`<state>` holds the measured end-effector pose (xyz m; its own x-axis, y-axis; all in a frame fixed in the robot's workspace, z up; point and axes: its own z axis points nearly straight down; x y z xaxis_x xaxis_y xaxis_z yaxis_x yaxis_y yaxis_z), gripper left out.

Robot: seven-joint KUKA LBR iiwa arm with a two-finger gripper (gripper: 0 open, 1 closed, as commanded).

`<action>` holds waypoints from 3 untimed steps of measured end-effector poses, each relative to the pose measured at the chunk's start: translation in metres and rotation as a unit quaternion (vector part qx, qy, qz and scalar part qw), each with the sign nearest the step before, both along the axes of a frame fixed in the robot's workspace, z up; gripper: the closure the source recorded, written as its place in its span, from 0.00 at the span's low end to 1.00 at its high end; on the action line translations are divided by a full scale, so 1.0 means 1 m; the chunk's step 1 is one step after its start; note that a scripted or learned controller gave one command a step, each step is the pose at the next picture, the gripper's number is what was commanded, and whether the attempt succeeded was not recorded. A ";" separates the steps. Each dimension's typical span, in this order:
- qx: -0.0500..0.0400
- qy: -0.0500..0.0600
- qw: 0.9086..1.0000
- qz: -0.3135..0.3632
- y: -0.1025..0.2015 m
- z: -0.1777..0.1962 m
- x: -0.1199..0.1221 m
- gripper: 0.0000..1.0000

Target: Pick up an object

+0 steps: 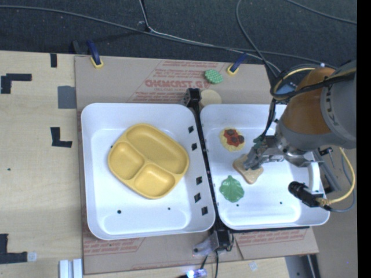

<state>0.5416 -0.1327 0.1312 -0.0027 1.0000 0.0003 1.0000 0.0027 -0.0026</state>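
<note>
The grey arm with its orange band reached into the right white bin, and its two-finger gripper sat low over a tan, flat, bread-like piece near the bin's middle, touching it. Whether the fingers were closed on it could not be told. A small yellow round piece with red topping lay toward the bin's far left corner, and a green leafy piece by its left wall. The left white bin carried a yellow three-compartment plastic tray at its centre.
</note>
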 end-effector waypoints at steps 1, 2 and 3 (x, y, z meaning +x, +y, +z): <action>-0.001 -0.004 1.000 -0.001 -0.002 0.063 0.003 1.00; -0.001 -0.004 1.000 0.000 0.007 0.121 0.008 1.00; 0.000 -0.001 1.000 -0.001 0.007 0.131 0.009 1.00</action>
